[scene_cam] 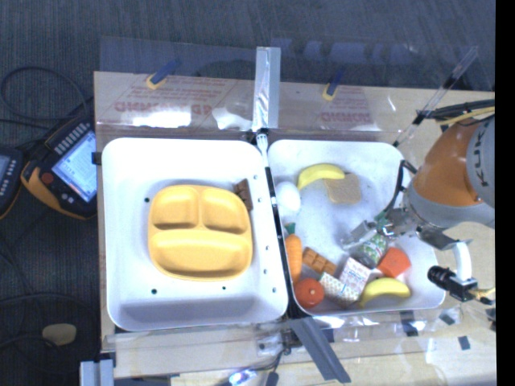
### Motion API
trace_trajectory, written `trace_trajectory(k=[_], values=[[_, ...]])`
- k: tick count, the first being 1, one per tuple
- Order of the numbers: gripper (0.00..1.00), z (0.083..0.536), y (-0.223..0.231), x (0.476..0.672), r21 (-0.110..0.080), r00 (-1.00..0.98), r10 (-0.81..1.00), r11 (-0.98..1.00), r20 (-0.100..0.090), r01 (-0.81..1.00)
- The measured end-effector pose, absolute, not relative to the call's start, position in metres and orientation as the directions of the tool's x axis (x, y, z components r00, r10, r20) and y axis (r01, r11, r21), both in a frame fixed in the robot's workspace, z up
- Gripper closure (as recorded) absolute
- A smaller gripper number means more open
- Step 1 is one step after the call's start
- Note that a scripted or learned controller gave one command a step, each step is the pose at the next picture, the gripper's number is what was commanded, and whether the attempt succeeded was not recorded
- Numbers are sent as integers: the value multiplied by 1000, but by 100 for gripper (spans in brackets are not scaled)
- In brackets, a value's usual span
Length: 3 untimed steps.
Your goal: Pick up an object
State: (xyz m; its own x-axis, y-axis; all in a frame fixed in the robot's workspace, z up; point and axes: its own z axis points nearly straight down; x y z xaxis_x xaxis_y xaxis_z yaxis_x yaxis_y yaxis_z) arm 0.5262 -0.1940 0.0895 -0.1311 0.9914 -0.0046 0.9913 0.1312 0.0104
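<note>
- Yellow moulded plastic divided tray: lies in the left bin, well apart from the gripper, to its left; not a candidate for this step.
- White egg-shaped ball, orange plastic carrot, red plastic tomato: ranged along the right bin's left wall, beyond easy reach.
- Yellow plastic banana, tan bread slice: up-left of the gripper, apart from it.
- Two-finger metal gripper: low in the right white bin; its spread cannot be told.
- Green-and-white patterned can: nearest target, just beside and below the gripper; judgement: centre over it, descend straight, avoid the orange block touching it.
</note>
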Motion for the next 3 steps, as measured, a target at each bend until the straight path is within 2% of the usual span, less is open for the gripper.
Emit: trace_trajectory(k=[1,2,3], values=[[100,99,-193,528,14,-132,991,132,-3,991],[0,99,-193,528,14,-132,991,132,-3,991],[0,91,-188,489,16,-162,987,162,-10,987]])
